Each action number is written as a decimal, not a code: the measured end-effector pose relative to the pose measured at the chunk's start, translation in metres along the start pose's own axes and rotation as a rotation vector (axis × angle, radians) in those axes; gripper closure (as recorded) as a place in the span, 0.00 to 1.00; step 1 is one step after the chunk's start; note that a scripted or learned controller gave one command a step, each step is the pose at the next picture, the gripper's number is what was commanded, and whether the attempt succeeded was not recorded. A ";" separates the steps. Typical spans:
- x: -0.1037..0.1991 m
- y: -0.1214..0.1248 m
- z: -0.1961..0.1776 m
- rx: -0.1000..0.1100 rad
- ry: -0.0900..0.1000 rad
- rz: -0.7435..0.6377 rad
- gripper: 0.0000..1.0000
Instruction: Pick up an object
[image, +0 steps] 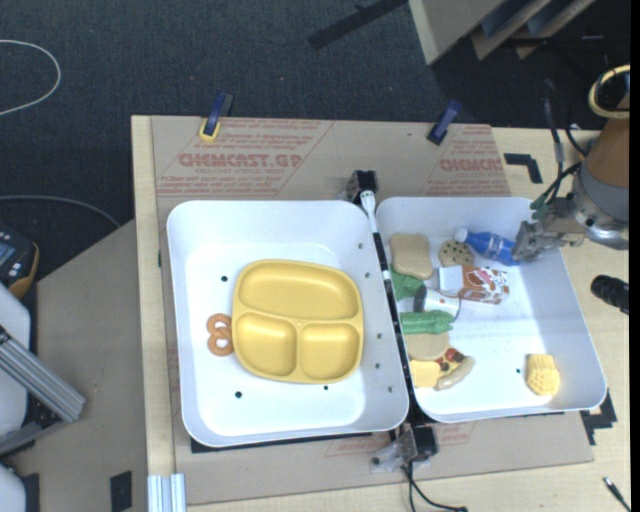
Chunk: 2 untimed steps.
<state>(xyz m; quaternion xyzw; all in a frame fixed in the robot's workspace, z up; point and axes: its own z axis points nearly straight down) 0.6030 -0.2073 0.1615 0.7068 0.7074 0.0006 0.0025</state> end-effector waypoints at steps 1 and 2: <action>0.008 -0.002 -0.049 -0.002 0.000 -0.001 1.00; 0.008 -0.001 -0.065 -0.001 0.000 0.000 1.00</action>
